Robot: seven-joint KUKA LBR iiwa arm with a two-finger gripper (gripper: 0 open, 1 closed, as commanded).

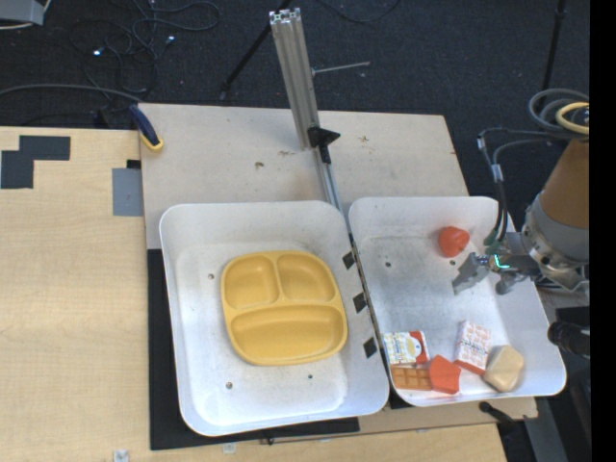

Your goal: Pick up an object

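since our gripper (478, 273) hangs over the right bin (404, 221) near its 3 o'clock edge, the nearest thing to take is the red ball (453, 240), which lies close by at about 11 o'clock from it. whether the tool is open or closed we cannot tell from this view, though we see nothing held in it. the ball is round, so no long axis matters; the small packets (474, 346) and orange pieces (443, 374) lie farther off toward 6 o'clock.
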